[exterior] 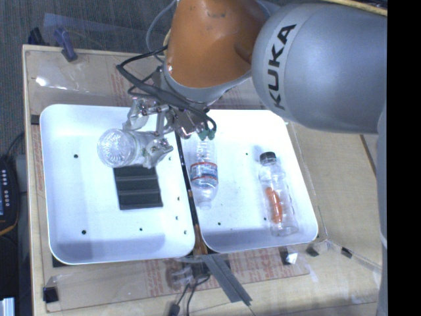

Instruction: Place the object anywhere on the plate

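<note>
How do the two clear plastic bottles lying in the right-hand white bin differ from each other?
The clear plastic bottle with the red-and-white label lies along the right bin's left wall; the clear plastic bottle with the black cap lies nearer its right wall. The first carries a paper band around its middle; the second has none and shows something orange inside. Both are see-through, lie on their sides, and point roughly the same way.

- "KUKA" reads in black capitals on the grey arm (316, 58), at the far right of the scene, the letters running up the rounded housing on a slant.
- The bottle (203, 171) lying at the left side of the right bin (296, 176) wears a label with a red band; its print is too small to read.
- The other bottle (275, 193), further right, shows orange markings, nothing legible.
</note>
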You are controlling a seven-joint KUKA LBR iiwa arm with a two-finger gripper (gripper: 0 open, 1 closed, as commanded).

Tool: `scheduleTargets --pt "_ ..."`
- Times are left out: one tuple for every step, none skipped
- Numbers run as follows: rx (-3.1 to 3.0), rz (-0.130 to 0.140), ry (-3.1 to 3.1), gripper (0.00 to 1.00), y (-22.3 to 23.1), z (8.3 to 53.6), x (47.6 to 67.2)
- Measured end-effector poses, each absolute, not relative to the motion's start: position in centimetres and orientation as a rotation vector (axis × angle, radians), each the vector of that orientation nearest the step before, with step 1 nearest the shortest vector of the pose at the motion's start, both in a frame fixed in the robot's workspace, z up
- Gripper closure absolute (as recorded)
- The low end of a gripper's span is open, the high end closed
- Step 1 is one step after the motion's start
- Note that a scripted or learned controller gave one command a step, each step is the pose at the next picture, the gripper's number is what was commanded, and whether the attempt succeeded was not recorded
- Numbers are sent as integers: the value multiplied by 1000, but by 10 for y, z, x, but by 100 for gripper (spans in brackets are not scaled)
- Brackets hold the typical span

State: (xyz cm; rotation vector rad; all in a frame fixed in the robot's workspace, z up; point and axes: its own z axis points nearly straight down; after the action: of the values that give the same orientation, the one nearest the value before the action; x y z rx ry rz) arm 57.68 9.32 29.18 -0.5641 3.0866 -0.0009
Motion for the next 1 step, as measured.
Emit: scheduleTargets --pt "-967 0 2986 100 93 305 584"
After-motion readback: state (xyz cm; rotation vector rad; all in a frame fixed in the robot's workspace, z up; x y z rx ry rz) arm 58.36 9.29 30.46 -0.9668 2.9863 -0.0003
